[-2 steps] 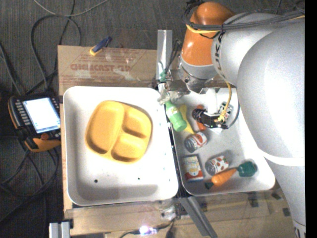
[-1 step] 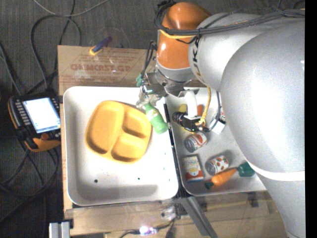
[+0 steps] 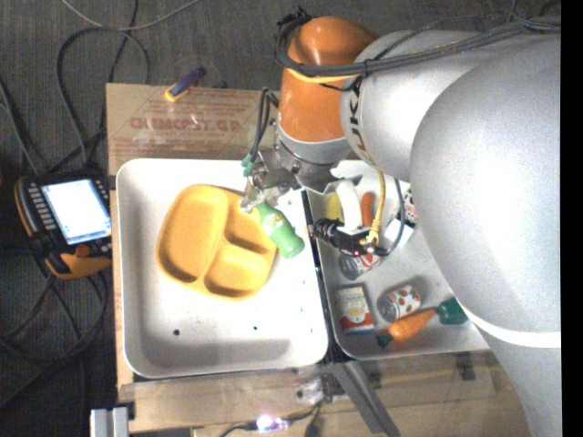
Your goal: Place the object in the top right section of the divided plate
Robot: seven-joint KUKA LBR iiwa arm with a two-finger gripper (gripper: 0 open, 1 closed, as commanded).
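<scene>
Grey arm (image 3: 474, 153) filled the frame's right while its tool (image 3: 258, 189) gripped a green bottle (image 3: 281, 229) above the yellow plate's (image 3: 214, 244) right edge.

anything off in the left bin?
The green bottle hangs tilted from the gripper, neck pinched between the fingers, body over the yellow divided plate's right edge rather than inside a section. Nothing spilled or damaged.

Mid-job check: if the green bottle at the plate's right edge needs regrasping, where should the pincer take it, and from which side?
Grip the green bottle across its wider body, coming from above. It lies tilted, pale neck up-left under the pincer, body down-right beside the yellow divided plate in the left bin. The body is the broadest, most exposed part; close across its narrow width, probably.
</scene>
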